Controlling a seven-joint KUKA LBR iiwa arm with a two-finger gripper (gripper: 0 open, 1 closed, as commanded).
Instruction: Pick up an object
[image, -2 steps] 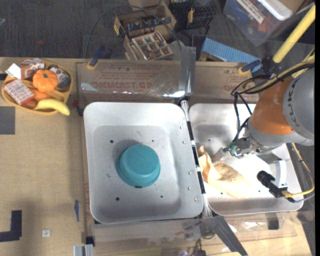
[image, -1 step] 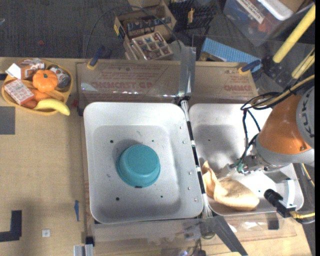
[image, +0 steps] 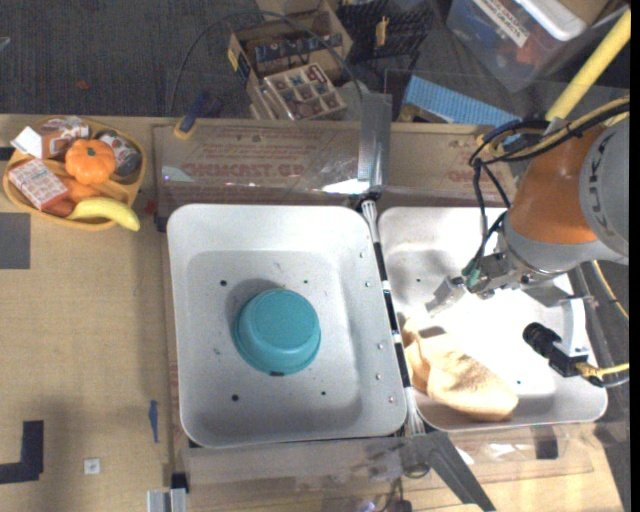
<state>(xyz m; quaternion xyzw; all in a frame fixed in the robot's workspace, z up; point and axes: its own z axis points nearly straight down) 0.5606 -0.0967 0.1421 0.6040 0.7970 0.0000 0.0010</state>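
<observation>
A teal bowl (image: 278, 331) lies upside down in the middle of the left white bin (image: 200, 240). A tan, bread-like object (image: 460, 378) rests in the front left corner of the right white bin (image: 420, 235), partly against its front wall. My gripper (image: 447, 294) hangs over the right bin, pointing left, a little above and behind the tan object and apart from it. Nothing shows in its grasp. The grey arm with the orange band (image: 560, 190) reaches in from the right.
A dish with an orange pumpkin, a banana and small boxes (image: 72, 175) sits at the far left on the bench. A cardboard wall (image: 260, 155) runs behind the bins. Crates and clutter lie on the floor beyond.
</observation>
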